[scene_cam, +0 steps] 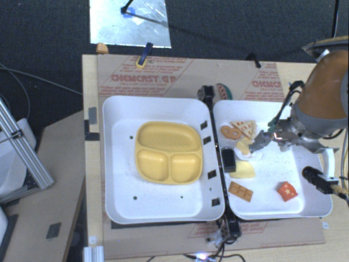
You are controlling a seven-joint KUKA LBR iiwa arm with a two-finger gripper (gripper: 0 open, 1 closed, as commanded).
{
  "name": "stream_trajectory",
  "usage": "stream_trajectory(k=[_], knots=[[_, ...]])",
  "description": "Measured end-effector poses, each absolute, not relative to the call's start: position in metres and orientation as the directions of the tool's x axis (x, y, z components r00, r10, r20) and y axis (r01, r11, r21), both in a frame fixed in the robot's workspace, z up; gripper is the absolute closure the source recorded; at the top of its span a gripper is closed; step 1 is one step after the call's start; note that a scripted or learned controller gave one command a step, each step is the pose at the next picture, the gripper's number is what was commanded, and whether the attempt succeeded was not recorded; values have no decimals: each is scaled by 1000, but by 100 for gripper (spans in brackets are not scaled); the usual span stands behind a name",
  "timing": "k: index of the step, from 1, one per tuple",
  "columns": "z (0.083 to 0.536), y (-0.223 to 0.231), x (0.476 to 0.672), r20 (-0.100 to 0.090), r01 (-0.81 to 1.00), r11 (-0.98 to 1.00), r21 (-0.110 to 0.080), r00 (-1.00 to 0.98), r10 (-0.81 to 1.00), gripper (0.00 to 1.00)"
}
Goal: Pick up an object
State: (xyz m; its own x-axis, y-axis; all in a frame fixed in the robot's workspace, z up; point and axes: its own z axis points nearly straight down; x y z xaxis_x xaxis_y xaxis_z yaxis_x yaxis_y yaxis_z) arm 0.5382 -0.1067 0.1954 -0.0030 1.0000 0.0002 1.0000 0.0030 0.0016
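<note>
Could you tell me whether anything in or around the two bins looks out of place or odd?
One thing stands out: a watermelon-slice toy lies outside the bins, on the cardboard behind the right bin. The yellow divided plate sits flat in the left bin, and nothing looks spilled or damaged.

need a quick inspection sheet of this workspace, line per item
surface: cardboard-covered bench bearing a left bin and a right bin
job's things: yellow divided tray in the left bin; in the right bin a pretzel, cracker wedge, black block, pale yellow piece, brown waffle piece, red piece
clutter: foil sheet and yellow-blue tool beyond the bins
grippers: pincer low over the right bin by the pretzel; open or shut unclear
cables: dark cables on the floor at left
surroundings: dark carpet, metal frame at left
</note>
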Motion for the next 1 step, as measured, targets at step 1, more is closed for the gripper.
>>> stream_trajectory(k=[1], knots=[[183,-35,484,4,1000,10,-5,-10,1000,0]])
